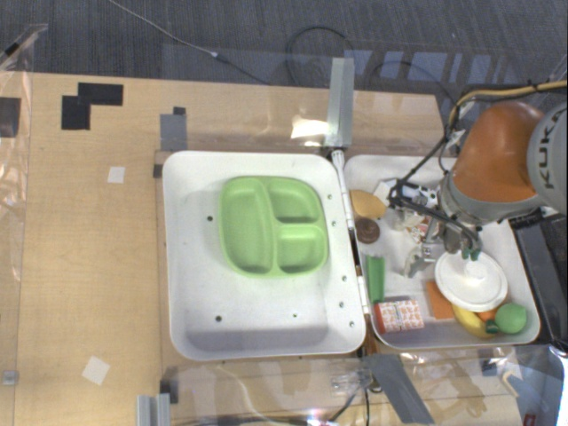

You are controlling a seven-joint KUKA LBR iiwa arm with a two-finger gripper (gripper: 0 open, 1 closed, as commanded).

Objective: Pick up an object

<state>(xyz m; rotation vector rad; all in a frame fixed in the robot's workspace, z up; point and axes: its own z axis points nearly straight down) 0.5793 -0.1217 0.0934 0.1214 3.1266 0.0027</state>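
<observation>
Objects for picking lie in the right bin [524, 264]: a white round lidded dish [470, 282] at centre right, a yellow banana [469, 319] and green ball [510, 318] just below it, an orange block [438, 300] touching the dish's left edge, a red-and-white patterned box [399, 314] at the lower left, a green stick [375, 278] along the left wall, a brown disc [366, 231] and a tan piece [368, 204] above it. The gripper [439, 242] hangs over the bin's middle, just above and left of the white dish; whether its fingers are spread or pressed together cannot be told. The left bin [191, 264] holds a green divided plate [271, 225]. Both bins rest on the wooden counter [80, 264].
</observation>
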